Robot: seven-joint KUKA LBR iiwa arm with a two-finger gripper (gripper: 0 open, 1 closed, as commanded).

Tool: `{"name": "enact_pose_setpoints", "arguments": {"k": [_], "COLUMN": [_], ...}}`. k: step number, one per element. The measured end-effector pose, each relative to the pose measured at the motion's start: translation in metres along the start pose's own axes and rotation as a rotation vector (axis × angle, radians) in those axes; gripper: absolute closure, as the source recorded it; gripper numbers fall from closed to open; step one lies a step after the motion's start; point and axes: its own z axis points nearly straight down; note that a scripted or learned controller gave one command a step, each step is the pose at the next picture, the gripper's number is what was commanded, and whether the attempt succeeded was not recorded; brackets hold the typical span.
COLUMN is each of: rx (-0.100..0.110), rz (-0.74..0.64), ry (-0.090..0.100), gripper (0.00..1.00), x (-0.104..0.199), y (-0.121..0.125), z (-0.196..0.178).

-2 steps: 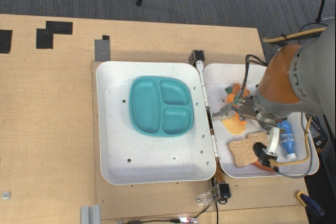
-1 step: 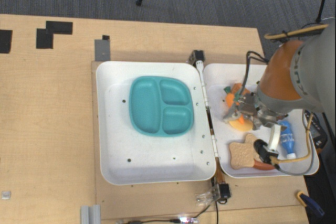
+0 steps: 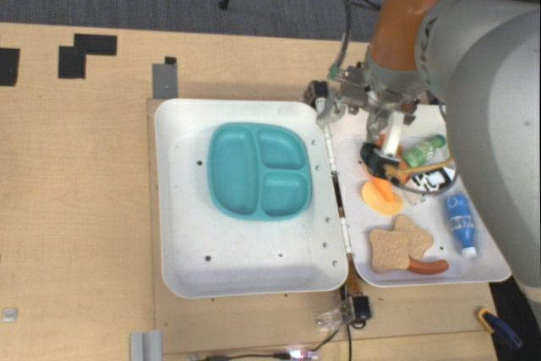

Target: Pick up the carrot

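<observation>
My jaws (image 3: 387,150) hang just above the carrot (image 3: 381,195) in the right bin (image 3: 499,270); their state I cannot tell.

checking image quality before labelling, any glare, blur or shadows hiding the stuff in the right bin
Camera view: lighting is even and soft, with no strong glare on the white bins; the arm is large and slightly soft at the right, covering part of the right bin; the end effector casts little shadow; the orange piece, toast and blue bottle read clearly; the teal tray is sharp.
</observation>
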Motion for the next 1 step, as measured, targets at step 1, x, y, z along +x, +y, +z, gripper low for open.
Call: {"name": "enact_pose_setpoints", "arguments": {"k": [1], "rx": [0.011], "rz": [0.009], "ry": [-0.009], "gripper": [0.00], "x": [-0.0085], "y": [-0.0014], "z": [0.0055]}}
